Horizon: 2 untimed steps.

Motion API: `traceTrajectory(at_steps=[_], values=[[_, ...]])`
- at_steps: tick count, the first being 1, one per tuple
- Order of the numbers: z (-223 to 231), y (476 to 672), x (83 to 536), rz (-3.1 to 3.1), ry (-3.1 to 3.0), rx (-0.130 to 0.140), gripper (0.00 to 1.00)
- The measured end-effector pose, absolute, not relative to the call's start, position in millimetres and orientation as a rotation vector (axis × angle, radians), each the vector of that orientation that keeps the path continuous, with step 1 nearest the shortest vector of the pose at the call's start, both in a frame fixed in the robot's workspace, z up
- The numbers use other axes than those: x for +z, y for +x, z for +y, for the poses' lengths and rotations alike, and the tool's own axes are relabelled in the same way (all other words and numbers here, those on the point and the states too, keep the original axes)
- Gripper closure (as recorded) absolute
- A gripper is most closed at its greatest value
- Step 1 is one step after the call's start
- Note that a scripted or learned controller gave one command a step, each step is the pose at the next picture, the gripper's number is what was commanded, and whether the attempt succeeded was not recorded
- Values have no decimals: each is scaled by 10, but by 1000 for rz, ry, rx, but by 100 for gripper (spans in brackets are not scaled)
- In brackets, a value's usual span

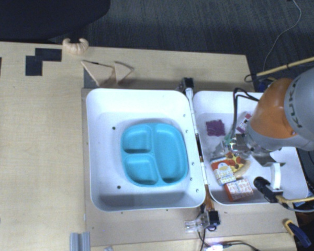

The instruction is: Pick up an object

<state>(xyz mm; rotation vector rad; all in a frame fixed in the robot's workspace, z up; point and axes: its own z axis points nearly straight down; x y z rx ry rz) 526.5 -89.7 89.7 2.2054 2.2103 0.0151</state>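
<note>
Illumination is even and moderately bright, apparently from overhead. The pale wooden worktop [36,156] reads uniformly with no hot spots. The left white bin [102,140] shows soft grey shading along its inner walls, deepest at the near wall, and mild sheen on its rim. The blue divided tray [154,153] carries faint shadows in its compartments and no harsh glare. The right white bin [293,174] is partly shaded beneath the arm [282,116], whose orange band is brightly lit. The dark floor [199,14] at top is underexposed, its texture barely visible. Overall sharpness is modest; small packages in the right bin are soft, their print illegible. Straight worktop edges show little distortion.
</note>
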Motion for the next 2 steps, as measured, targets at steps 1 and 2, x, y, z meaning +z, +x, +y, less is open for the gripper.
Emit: traceTrajectory(at_steps=[1, 2], values=[[-905, 5294, 1024, 2205, 2199, 22, 100], [-118, 4874, 1848, 2227, 2215, 5, 100]])
